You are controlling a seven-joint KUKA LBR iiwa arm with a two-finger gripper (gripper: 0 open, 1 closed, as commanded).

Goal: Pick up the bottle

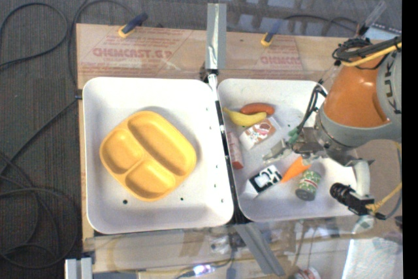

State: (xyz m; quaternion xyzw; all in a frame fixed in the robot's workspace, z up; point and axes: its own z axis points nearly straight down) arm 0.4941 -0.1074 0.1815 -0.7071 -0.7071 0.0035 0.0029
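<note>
The arm (356, 104) covers the right side of the right bin (274, 206), so that bin's right wall and whatever lies there is out of sight. The gripper (287, 146) sits low over the bin's middle, but it's too small and cluttered to make out how it stands. The bottle (234, 152), against the bin's left wall, is too tiny to read any label. The small can (308, 184), near the bin's front, has its print blurred too.
</note>
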